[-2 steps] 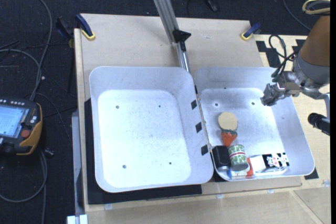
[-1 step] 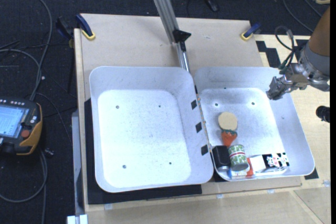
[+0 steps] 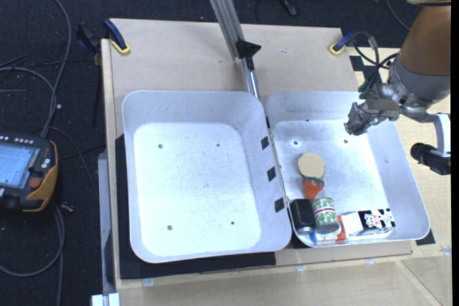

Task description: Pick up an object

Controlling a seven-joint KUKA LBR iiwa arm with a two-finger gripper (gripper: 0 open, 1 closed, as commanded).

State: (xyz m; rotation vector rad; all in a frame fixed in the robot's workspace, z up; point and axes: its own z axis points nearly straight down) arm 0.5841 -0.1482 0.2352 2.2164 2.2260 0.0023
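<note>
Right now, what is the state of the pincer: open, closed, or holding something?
Pincer: cannot be told from this view; it hangs over the back of the right bin, with no object seen in it.

You've got one fixed camera, mounted above the bench (image 3: 179,57) and tilted down at a slant. It frames both white bins, left bin (image 3: 193,168) and right bin (image 3: 387,168), from mid distance, with dark floor around. The arm (image 3: 427,46) enters from your right edge.
</note>
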